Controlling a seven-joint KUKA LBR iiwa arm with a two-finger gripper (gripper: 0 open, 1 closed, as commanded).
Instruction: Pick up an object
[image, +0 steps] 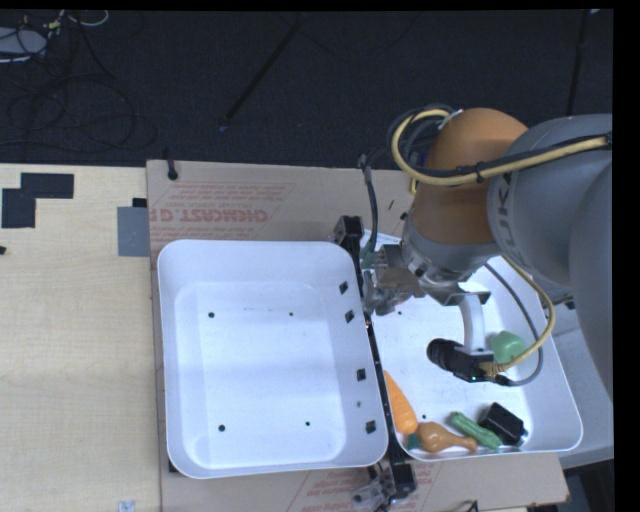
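Overhead slanted view of a tabletop (70, 330) carrying two shallow white bins side by side on a cardboard sheet (250, 200). The left bin (185, 262) shows a bare white floor marked by a few small dark dots. The right bin (560, 425) holds the candidate objects, grouped toward its near side: an orange carrot-shaped toy (399, 398) lying just beside the divider between the bins, its long axis running from far-left to near-right; a small tan and orange piece (441, 437) at its near end; a green elongated piece (474, 428) lying slantwise; a black block (503, 421) next to it; and a pale green object (507, 346) further back, beside the arm's dark fitting.

The grey arm (560, 210) with its orange band (470, 150) reaches in from the right and hangs over the far-left part of the right bin. The end effector (388, 290) sits close to the divider, largely masked by the wrist; whether it is parted or closed cannot be told, and nothing is visibly held.

The carrot-shaped toy lies nearest, directly on the near side of the end effector. A grasp there would probably best cross its long axis, and the bin wall beside it leaves little room on the left.
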